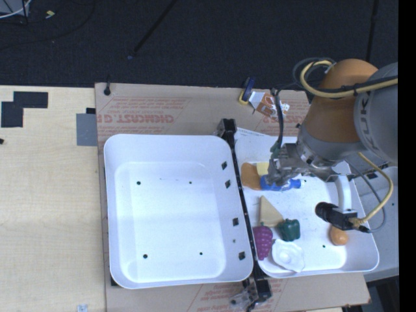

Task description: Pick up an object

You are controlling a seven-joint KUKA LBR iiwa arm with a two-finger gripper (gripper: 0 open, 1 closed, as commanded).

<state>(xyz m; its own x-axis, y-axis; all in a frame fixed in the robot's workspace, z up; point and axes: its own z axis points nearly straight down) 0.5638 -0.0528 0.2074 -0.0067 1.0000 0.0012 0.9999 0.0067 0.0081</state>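
Blue block (289,184) lies left-right — pincer (278,174) over it.

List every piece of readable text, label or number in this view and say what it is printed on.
Red print on the cardboard sheet under the white bins: upside down and blurred, not reliably readable.
Small packet at the sheet's far edge: markings too small to read.
No other text visible.

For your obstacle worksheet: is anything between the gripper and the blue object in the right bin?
Nothing visible. The gripper is right over the blue object, near the right bin's back. An orange-brown piece lies just left of it, and a tan wedge nearer the front.
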